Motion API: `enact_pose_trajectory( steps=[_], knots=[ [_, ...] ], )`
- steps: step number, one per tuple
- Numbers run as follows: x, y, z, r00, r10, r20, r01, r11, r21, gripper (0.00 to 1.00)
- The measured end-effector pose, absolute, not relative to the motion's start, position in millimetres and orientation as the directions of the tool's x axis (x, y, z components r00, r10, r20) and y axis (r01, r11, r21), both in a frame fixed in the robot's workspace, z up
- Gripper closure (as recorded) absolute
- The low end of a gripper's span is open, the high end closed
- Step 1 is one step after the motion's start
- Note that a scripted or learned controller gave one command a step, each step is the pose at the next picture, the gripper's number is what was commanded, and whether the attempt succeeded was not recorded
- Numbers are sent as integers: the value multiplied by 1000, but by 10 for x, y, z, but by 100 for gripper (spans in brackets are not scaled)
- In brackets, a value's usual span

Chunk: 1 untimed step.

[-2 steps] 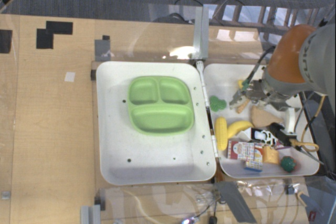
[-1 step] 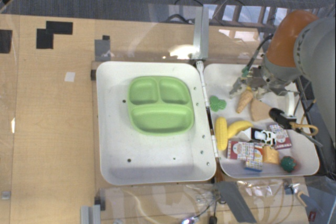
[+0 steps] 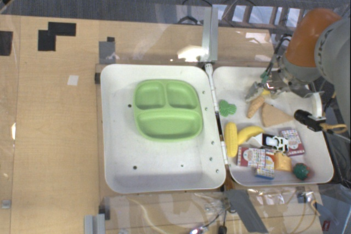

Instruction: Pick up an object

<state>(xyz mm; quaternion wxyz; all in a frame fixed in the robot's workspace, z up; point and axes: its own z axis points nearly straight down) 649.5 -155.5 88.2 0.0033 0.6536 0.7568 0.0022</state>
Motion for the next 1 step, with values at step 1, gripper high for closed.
enact_pose_trajectory(
  steps=[1],
  knots=[
    [6526, -1542, 1019, -146, 989, -3, 989, 146, 18, 100]
  ],
)
